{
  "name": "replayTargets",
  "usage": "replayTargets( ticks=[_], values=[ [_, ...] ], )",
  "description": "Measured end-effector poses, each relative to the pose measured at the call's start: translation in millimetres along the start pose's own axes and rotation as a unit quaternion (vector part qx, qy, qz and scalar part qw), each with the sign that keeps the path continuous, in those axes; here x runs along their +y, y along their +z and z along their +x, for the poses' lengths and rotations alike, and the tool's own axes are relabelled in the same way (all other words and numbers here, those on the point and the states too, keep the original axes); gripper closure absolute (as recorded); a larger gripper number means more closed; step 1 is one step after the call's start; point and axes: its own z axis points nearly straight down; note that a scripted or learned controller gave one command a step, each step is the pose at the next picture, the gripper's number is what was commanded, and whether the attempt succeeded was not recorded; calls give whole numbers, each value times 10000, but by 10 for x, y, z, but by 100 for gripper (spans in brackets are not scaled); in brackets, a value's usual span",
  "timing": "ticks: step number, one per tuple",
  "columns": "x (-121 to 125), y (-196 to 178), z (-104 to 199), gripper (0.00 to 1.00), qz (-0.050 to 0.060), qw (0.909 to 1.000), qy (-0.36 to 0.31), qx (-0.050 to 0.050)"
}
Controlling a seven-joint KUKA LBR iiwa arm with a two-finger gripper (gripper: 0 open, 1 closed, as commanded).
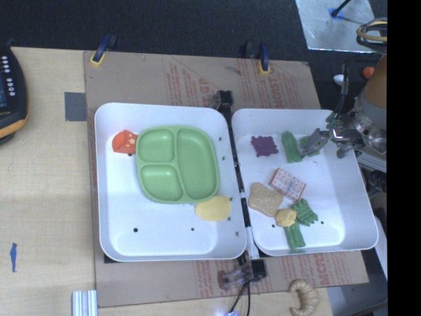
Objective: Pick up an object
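Light green divided plate [177, 164], red piece [123, 141], pale yellow piece [213, 209], purple piece [265, 145], pink-and-white checked packet [287, 183], tan cracker [265, 199]

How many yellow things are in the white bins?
2. One yellow piece lies in the left bin below the green plate; a smaller yellow lump sits in the right bin.

Cardboard sheet [197, 84], blue clamps [264, 58] (top edge), possibly a controller [10, 94]
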Motion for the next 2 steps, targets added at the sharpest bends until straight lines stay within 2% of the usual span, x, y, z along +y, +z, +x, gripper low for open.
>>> replayTargets(
  ticks=[1,2],
  values=[
    [-168,1245,377,0,48,10000,-20,16],
    [-610,1185,100,0,25,10000,13,-1]
  ],
)
